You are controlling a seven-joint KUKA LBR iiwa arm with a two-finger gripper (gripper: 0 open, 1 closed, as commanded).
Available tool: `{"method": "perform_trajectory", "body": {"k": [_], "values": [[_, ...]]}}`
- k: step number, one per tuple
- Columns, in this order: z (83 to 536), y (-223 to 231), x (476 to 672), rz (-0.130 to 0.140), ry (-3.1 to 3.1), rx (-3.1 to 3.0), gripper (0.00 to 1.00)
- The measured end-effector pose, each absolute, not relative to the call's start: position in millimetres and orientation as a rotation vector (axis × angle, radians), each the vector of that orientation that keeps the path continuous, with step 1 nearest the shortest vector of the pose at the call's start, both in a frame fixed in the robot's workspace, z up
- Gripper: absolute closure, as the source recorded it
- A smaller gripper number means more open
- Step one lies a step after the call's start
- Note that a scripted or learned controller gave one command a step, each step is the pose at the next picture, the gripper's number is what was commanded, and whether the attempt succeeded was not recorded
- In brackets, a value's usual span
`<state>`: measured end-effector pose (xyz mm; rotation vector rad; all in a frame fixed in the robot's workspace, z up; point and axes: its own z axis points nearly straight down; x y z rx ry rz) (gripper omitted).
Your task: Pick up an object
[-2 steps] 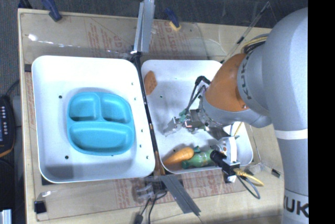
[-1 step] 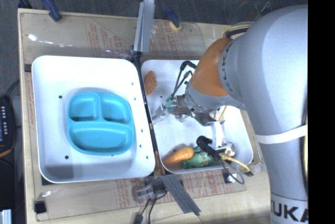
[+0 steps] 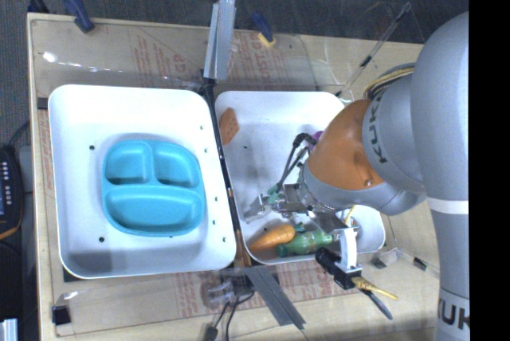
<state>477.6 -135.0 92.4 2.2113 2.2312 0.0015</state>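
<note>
A: Where do the candidate objects lie?

B: In the right bin (image 3: 263, 104). An orange carrot-shaped item (image 3: 271, 236) rests against the near wall. A green bottle-shaped item (image 3: 311, 242) lies just beside the carrot, on its right, touching or nearly touching it. A brown rounded item (image 3: 229, 126) sits well apart from both, at the far left corner, against the wall shared with the left bin.

A: What is the position of the gripper (image 3: 267, 206)?

B: It is low inside the right bin, just above the carrot and the green item, pointing toward the bin's left wall. The grey arm (image 3: 414, 132) with its orange band (image 3: 343, 152) reaches in from the right and covers the right half of that bin.

A: What is the state of the fingers?

B: It cannot be told; the metal parts at the tip are too small and cluttered. No item is seen between them.

A: What are the surroundings?

B: The left bin (image 3: 72, 172) holds a blue compartment tray (image 3: 153, 188), lying flat near its middle. Both bins rest on the counter (image 3: 135, 45). Blue clamps (image 3: 78, 11) grip the counter's far edge.
</note>
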Motion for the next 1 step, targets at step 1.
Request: {"method": "perform_trajectory", "body": {"k": [1], "values": [[102.9,-134.5,479.7,0.005,2.235,2.205,1.0]]}}
